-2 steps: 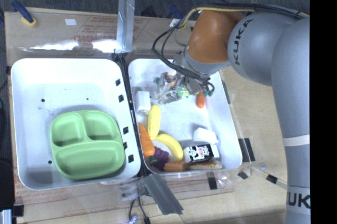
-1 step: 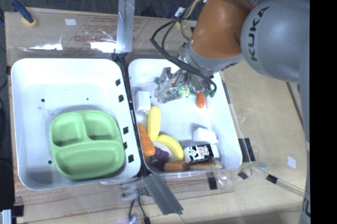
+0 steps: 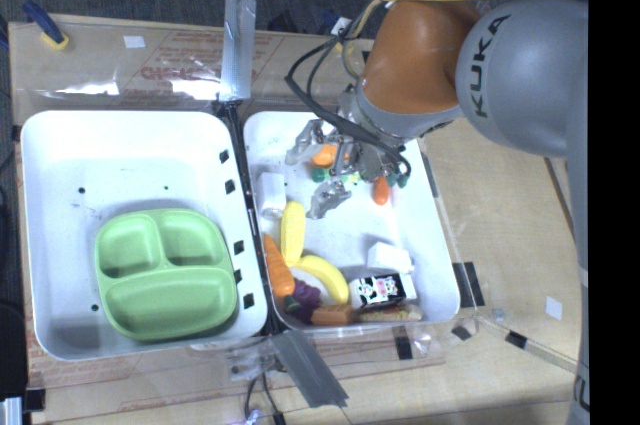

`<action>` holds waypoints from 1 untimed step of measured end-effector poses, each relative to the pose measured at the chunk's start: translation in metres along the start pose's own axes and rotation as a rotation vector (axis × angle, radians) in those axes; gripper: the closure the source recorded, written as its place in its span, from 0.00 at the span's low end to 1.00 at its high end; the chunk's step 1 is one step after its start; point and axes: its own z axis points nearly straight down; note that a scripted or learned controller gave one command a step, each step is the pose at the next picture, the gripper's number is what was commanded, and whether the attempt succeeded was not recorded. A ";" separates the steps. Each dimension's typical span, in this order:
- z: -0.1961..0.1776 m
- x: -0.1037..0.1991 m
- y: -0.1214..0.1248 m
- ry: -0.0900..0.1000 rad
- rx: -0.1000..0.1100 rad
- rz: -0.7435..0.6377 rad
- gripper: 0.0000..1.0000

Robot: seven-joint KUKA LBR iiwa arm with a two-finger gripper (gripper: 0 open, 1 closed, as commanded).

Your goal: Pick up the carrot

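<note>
An orange carrot (image 3: 278,266) lies along the left wall of the right bin (image 3: 438,243), next to two bananas. My gripper (image 3: 317,172) hangs over the far middle of that bin, well behind the carrot, with its fingers (image 3: 328,198) spread open. A small orange piece with a green end (image 3: 323,156) sits in the gap, close to the far finger; I cannot tell whether it touches either finger. A second small orange-red piece (image 3: 381,190) shows just right of the gripper.
The right bin also holds two yellow bananas (image 3: 293,231), a purple item (image 3: 306,294), a black-and-white carton (image 3: 377,290), white blocks (image 3: 390,256) and a brown item at the front. A green divided plate (image 3: 165,273) lies in the left bin (image 3: 60,163).
</note>
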 end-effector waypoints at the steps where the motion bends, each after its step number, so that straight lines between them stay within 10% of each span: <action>1: -0.178 0.005 0.022 -0.015 0.004 0.072 0.00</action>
